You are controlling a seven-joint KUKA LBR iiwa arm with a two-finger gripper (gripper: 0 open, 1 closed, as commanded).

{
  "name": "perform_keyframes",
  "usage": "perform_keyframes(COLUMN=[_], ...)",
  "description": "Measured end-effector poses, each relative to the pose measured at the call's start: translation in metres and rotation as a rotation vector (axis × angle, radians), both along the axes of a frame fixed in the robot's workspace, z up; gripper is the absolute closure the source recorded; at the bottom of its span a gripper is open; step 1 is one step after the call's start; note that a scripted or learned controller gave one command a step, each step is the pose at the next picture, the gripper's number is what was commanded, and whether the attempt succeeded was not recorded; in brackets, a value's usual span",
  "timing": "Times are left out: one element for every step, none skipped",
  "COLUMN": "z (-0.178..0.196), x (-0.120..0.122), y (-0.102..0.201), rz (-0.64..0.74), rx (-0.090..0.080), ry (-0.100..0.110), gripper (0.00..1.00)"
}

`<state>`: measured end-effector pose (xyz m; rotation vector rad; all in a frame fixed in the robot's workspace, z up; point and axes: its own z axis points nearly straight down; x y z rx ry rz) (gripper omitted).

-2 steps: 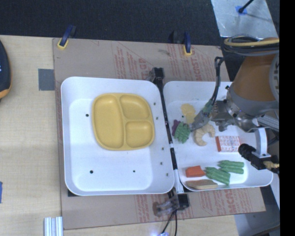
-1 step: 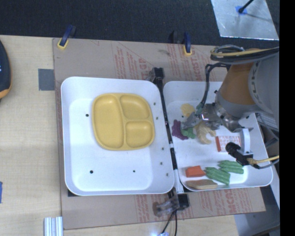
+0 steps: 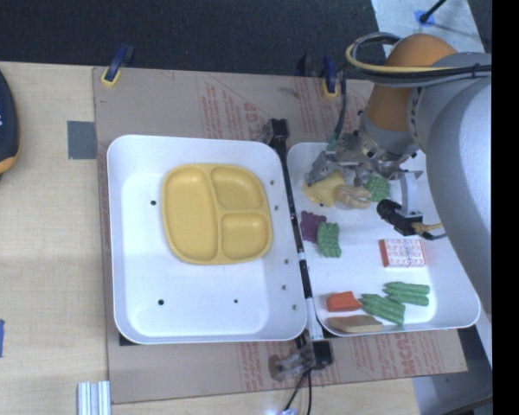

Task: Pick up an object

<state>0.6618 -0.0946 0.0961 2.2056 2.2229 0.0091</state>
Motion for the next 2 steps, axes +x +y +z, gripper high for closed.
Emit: perform_keyframes(z=[-0.0035, -0.004], x=[-0.0053, -0.0057], y=[0.0022, 0.0023], rz=[-0.001, 0.0], rx=[0.003, 0.003], ry=[0.015, 0.017], gripper=[0.0, 0.0])
